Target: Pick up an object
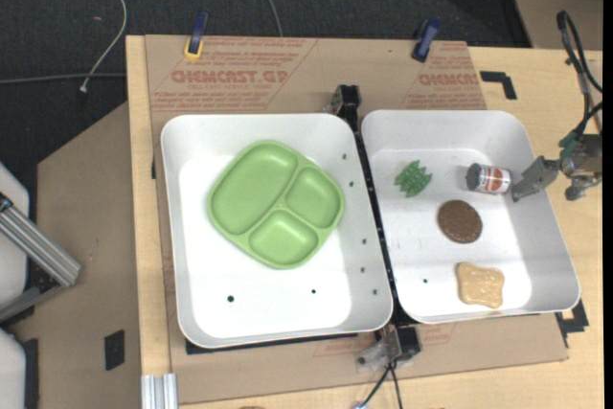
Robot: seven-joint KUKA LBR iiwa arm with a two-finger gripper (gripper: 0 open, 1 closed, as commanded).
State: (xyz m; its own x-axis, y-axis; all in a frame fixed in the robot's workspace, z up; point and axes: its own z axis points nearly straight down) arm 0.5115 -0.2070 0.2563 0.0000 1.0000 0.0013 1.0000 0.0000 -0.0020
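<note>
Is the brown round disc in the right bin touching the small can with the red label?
Apart. The camera view shows bare white bin floor between the brown disc and the small can, which lies up and to its right.

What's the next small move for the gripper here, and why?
Probably ease the gripper a little further left toward the small can. The can lies on its side in the right bin, just off the fingertip, nearer than the brown disc.

In the left bin (192,302), a green divided plate (276,203) takes the middle, leaving open floor along the near edge. In the right bin (541,278), a green toy (414,177), small can (489,178), brown disc (461,220) and tan biscuit (479,284) lie apart, with bare floor at near left.
</note>
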